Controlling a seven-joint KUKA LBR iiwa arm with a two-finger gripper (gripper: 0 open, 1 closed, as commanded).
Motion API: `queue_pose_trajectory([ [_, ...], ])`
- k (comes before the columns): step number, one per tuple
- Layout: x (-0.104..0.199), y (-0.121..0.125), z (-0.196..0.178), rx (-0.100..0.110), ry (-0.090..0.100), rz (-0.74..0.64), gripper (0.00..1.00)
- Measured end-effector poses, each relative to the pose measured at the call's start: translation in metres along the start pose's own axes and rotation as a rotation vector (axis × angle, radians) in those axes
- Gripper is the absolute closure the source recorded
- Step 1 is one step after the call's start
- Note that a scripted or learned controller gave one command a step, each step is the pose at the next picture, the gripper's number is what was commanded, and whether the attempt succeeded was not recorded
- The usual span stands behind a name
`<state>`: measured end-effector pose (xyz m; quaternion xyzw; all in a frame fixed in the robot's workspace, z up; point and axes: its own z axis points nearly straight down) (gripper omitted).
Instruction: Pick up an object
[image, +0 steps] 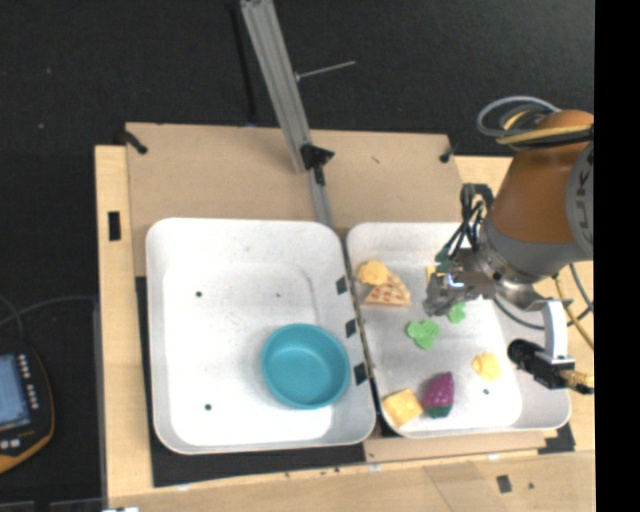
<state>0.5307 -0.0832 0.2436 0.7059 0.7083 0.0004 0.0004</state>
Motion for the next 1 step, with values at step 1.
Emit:
queue_pose_trajectory([
  [1,0.0410,0.0167,0.0066,-0.001,0.000,-0.002,1.00],
])
